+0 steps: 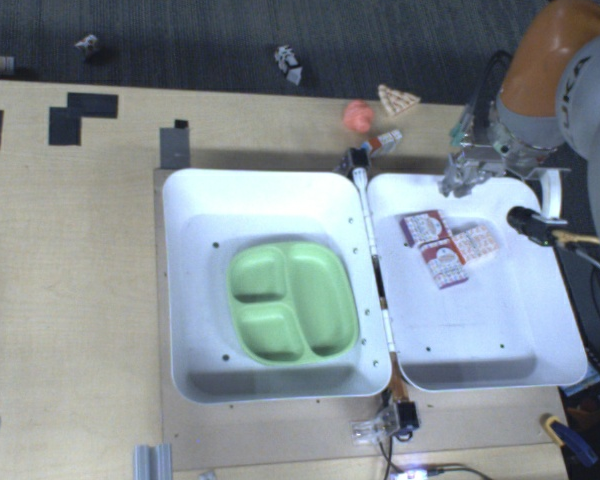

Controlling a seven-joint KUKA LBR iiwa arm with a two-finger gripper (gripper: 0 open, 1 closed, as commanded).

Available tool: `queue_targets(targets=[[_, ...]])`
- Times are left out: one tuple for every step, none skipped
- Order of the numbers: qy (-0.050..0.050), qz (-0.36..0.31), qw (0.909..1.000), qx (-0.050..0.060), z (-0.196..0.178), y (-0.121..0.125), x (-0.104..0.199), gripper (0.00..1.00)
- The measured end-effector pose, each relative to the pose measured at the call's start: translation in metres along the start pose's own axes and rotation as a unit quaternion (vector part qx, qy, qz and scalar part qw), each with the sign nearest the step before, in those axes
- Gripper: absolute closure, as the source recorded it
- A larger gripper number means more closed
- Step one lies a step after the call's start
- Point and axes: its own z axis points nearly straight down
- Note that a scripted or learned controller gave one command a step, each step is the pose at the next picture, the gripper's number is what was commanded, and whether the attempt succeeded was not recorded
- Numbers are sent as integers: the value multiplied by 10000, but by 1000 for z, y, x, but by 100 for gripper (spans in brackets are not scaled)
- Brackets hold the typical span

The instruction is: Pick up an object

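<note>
Three small red-and-white packets lie in the right bin (540, 358), near its back half: one (422, 227) at the left, one (445, 264) just in front of it, and a paler one (476, 243) to the right. My gripper (462, 180) hangs over the bin's back edge, a short way behind the packets and apart from them. Nothing shows between its tips. A light green divided plate (292, 303) rests in the middle of the left bin (195, 218).
Behind the bins on the bench lie a pink ball (358, 116), a wedge-shaped toy (398, 99) and a small orange-tipped piece (383, 143). The grey arm with its orange band (545, 53) fills the back right corner. Black blocks (80, 113) sit on the bench at far left.
</note>
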Motion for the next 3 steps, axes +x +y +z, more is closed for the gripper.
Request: queue_targets(targets=[[-3,1,10000,14,1,-1,-1,0],[-5,17,10000,-1,94,-85,21,0],[-30,18,10000,-57,81,-82,19,100]])
